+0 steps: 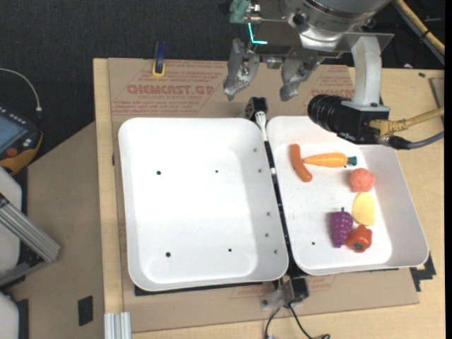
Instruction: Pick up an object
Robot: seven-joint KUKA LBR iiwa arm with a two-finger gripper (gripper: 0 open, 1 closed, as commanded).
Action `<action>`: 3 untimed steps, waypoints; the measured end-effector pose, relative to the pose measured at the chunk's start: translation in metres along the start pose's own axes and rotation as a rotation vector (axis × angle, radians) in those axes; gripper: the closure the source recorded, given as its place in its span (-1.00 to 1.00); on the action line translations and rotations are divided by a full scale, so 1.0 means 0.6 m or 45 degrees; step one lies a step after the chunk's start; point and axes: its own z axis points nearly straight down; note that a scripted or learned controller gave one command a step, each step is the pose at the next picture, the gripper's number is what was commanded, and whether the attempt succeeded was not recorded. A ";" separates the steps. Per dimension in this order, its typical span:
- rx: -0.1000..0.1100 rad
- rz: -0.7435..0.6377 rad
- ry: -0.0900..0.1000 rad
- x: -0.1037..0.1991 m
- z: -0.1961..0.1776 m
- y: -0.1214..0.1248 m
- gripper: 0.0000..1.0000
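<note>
Lying in the right bin, the toy foods sit well apart from the hand, which hangs above the far edge of the table, over the brown board just beyond the seam where the two bins meet. A reddish sausage lies nearest the hand, at the far left of that bin, tilted along its length. Just beside it, an orange carrot lies crosswise with its green tip pointing right; the two nearly touch at the sausage's upper end. Further toward the near side a pink ball-shaped fruit sits above a yellow lemon-like piece, and below these a purple bunch of grapes rests against a red pepper. The left bin shows bare white floor with a few small dark dots.

The arm enters from the upper right, its wide grey wrist filling the top of the view, and the hand points downward from it. A black cylinder on a white bracket hangs beside the wrist, over the far corner of the right bin, with a cable running off to the right.

The hand's two grey fingers are spread apart with a clear gap between them, and nothing is between them; they touch none of the toys.
</note>
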 end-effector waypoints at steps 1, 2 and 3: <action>0.017 0.010 -0.008 -0.071 0.219 0.105 -1.00; -0.004 0.002 0.000 -0.065 0.185 0.104 1.00; 0.003 0.005 -0.002 -0.078 0.277 0.208 1.00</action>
